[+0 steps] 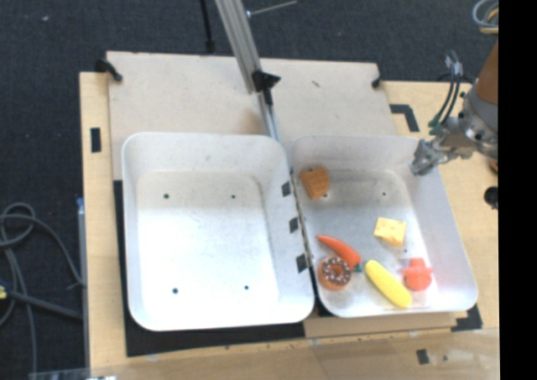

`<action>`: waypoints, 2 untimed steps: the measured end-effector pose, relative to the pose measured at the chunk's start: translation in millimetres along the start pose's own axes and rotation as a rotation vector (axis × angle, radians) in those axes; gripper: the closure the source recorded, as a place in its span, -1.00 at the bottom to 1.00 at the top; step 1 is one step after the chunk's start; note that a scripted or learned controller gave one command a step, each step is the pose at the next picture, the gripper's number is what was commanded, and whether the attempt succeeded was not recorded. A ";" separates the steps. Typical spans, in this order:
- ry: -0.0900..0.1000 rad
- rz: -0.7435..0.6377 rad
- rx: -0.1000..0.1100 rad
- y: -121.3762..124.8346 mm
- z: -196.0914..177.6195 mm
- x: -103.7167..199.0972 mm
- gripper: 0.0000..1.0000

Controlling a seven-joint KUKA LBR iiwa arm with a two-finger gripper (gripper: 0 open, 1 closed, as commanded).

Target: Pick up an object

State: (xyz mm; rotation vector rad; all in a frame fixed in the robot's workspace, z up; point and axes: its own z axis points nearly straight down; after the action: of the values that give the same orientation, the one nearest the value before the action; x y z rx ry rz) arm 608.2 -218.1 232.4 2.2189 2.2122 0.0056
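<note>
The hand [422, 158] hovers at the right bin's [449, 227] far corner; its grip cannot be told. Nearest below-left lies the cheese wedge [389, 231]. Descending here, it could strike the rim and grasp nothing.

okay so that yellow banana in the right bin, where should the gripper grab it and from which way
Probably the banana across its middle, from straight above. It lies flat and slanted, narrow across, and the red toy sits close by its far end, so fingers either side of the midsection look safest.
</note>
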 end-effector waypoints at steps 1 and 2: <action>0.001 -0.005 0.000 1.9 -54.9 -1.4 1.00; 0.002 -0.007 0.008 10.8 -42.8 42.3 1.00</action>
State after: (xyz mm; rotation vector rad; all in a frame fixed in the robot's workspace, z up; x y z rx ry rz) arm 618.8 -175.7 275.1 2.2153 2.2251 -0.0008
